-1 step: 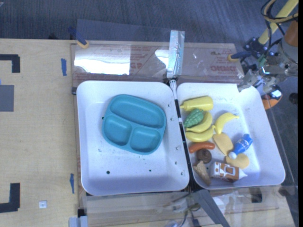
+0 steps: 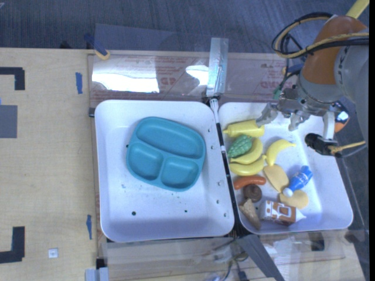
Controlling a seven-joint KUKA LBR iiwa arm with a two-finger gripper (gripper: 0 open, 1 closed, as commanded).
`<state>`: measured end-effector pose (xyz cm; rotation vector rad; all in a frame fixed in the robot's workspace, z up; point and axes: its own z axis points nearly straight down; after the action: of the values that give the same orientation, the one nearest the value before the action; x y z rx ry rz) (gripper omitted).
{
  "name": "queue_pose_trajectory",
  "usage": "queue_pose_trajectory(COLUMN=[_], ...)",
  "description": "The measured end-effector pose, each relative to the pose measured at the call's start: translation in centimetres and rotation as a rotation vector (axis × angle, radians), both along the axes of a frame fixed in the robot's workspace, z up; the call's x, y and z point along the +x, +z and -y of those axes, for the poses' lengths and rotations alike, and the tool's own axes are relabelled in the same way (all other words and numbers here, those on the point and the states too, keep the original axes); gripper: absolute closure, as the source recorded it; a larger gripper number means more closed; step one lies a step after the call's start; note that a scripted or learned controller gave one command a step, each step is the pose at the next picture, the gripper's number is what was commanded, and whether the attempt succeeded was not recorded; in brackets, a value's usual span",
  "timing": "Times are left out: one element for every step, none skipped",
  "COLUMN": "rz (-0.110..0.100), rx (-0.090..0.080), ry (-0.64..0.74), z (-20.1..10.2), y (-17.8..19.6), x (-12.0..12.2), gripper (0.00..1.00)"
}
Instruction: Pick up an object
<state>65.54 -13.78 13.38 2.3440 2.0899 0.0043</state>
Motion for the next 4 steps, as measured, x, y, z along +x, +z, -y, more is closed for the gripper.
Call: queue_pose_trajectory(rz=[0.028, 0.000, 0.005, 0.007], rx=[-0.004, -0.002, -0.003, -0.003], ry=[0.078, -0.023, -0.026, -0.027], z=[-0.4, -2.6, -2.5, -2.5], y=[-2.0, -4.7, -3.5, -2.5], x=[0.0, -5.0, -4.8, -4.8], gripper=[0.00, 0.00, 1.00, 1.00])
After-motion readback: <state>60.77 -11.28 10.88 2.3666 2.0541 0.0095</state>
